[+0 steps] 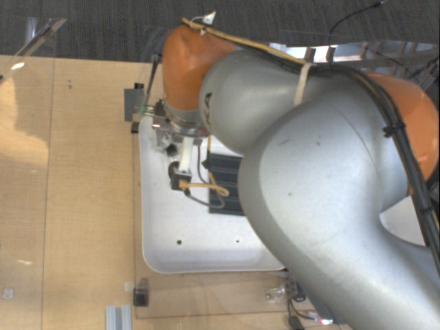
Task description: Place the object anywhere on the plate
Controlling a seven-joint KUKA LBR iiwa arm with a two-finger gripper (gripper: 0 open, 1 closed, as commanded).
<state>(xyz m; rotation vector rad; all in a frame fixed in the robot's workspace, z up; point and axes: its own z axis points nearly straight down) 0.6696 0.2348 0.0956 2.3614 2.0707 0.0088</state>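
The grey arm (323, 184) with its orange band (185, 60) fills the right and centre of the frame and reaches down over the white bin (165, 253) that sits on the wooden table (69, 184). Its gripper (180, 177) hangs left of centre above the bin floor, and whether it is spread or pressed together cannot be told. Just right of it a dark ribbed plate (225, 177) lies in the bin, partly under the arm, with a tan cable loop (213, 186) over its left edge.
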